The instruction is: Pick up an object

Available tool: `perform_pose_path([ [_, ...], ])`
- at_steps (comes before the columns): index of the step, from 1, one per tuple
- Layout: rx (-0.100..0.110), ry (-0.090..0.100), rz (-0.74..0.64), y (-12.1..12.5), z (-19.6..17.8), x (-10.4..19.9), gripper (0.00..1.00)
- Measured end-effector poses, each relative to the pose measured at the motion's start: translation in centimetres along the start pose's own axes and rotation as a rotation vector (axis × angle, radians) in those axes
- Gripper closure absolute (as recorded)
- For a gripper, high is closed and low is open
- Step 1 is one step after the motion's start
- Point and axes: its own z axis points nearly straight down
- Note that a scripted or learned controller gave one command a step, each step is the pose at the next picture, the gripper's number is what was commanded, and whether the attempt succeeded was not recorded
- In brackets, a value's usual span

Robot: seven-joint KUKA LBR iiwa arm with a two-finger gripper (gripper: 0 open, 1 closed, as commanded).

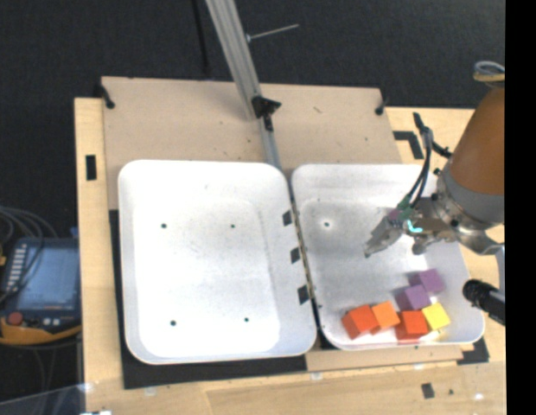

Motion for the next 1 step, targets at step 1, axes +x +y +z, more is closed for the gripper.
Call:
perform_pose_path([
  [1, -0.004, -0.001, 0.005, 0.05, -0.16, -0.03, 0.00],
])
